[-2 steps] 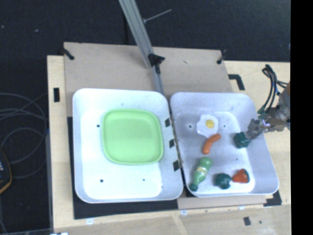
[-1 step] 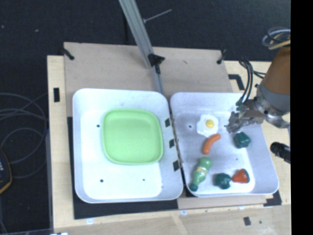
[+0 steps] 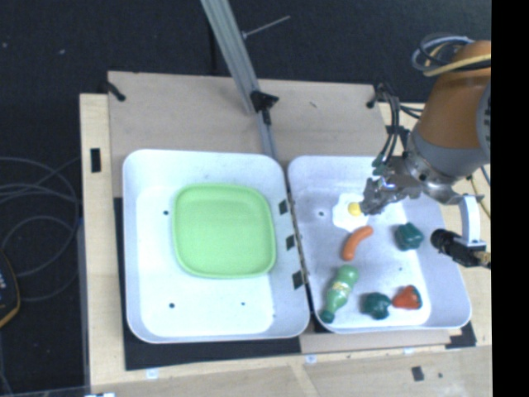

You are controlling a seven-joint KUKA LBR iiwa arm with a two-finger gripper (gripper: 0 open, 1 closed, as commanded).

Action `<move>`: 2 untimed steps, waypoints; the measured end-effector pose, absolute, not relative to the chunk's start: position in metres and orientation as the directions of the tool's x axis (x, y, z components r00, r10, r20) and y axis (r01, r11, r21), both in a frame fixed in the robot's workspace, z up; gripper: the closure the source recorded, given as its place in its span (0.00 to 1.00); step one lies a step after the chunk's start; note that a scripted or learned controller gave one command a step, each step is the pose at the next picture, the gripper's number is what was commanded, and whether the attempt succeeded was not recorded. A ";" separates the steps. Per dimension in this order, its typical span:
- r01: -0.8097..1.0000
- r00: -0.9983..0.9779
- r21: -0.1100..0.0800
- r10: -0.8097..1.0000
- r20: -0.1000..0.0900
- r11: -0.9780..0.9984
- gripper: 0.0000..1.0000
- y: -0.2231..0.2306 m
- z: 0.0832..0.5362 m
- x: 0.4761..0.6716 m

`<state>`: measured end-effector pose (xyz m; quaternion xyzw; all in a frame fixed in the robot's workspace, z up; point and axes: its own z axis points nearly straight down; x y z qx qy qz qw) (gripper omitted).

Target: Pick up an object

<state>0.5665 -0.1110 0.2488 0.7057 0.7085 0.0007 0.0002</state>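
In the right bin lie a white fried egg with a yellow yolk, an orange sausage, a green bottle, two dark green pieces and a red piece. My gripper hangs just over the right side of the fried egg, pointing down. The arm's body hides how its fingers stand, and nothing shows between them.
A light green square plate lies in the left bin. A grey metal bar slants down from the top to the divider between the bins. A black fitting sticks over the right bin's right edge.
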 end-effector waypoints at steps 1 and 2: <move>1.000 -0.004 0.000 1.000 0.001 0.004 1.00 -0.055 0.240 0.584; 1.000 -0.005 0.001 1.000 0.001 0.005 1.00 -0.002 0.249 0.604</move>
